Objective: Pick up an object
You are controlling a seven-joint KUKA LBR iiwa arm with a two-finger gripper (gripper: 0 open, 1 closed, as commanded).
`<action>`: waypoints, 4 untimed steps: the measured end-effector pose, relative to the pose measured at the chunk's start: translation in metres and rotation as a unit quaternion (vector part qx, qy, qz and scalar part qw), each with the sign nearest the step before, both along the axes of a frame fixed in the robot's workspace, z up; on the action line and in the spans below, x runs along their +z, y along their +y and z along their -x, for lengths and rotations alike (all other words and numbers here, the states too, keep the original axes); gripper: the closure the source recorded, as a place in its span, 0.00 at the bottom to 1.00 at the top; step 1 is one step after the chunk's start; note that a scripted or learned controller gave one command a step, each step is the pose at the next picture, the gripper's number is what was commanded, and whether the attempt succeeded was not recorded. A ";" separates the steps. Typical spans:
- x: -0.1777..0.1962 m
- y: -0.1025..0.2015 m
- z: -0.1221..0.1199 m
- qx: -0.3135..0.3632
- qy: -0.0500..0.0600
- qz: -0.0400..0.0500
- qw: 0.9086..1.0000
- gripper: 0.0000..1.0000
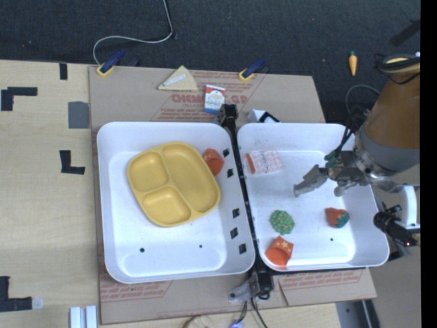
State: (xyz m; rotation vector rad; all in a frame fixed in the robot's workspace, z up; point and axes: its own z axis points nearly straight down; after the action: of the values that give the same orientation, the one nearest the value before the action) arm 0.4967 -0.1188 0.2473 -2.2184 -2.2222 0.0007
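My gripper (318, 190) hangs over the right bin (365, 255) near its right side, fingers spread open with nothing between them. A small red object with a green bit (336, 217) lies just below the gripper's right finger. A green knobbly object (281, 221) sits below and left of the left finger. An orange-red piece (278, 251) rests near the bin's front edge. Left of the gripper, at the bin's back left, lies a white and red packet (264, 161).
The left bin (171, 262) holds a yellow divided plate (174, 182) and an orange-red object (214, 161) by the divider. Behind the bins on the cardboard are a small carton (214, 99), a pale wedge (179, 79) and two blue clips.
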 end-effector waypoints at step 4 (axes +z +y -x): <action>-0.162 0.019 0.001 -0.001 0.000 0.000 1.000 0.00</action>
State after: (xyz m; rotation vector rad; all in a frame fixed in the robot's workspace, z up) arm 0.4960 -0.1003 0.0856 -2.2210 -2.2192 0.0007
